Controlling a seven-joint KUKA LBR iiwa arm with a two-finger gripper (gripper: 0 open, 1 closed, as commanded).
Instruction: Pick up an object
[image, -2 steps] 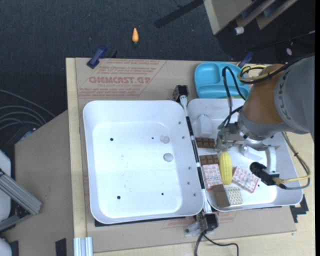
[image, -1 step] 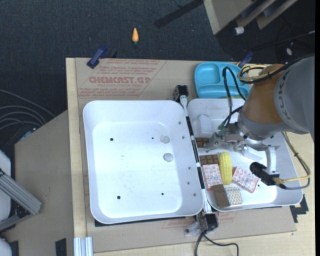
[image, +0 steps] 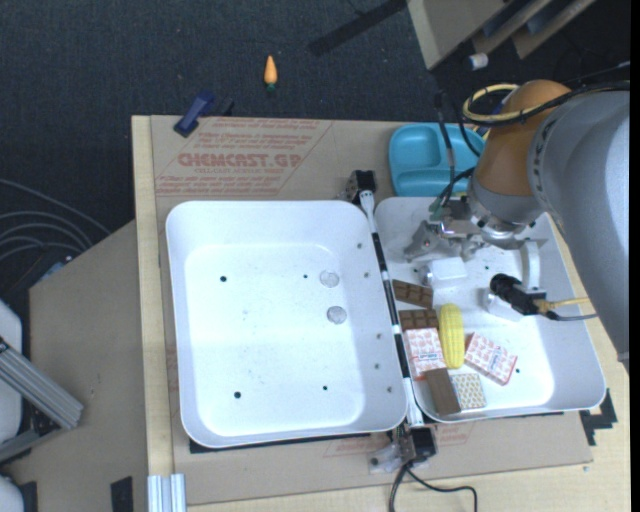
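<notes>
- At 5 o'clock, nearest the camera, the right bin's (image: 575, 385) front corner holds a brown block (image: 441, 391) touching a tan speckled sponge (image: 467, 391).
- Just behind these, a red-and-white packet (image: 425, 350) lies beside a yellow corn cob (image: 451, 334), with a second red-patterned packet (image: 491, 358) at the cob's 4 o'clock.
- Further back, two brown chocolate pieces (image: 412, 294) lie against the bin's left wall.
- At 9 o'clock from all this, the left bin (image: 190, 330) bears two small round grey spots (image: 336, 315).
- At 2 o'clock, the gripper (image: 447, 262) hangs low over the right bin's rear part, just behind the corn cob; its jaws cannot be told as spread or closed, and nothing shows between them.
- A black part (image: 506, 292) on the wrist sits at its 4 o'clock.
- Beyond, at 1 o'clock, a blue tray (image: 420, 160) rests on the brown board (image: 240, 160).
- Farthest, at 12 o'clock, a small orange item (image: 270, 70) lies on the dark floor.
</notes>
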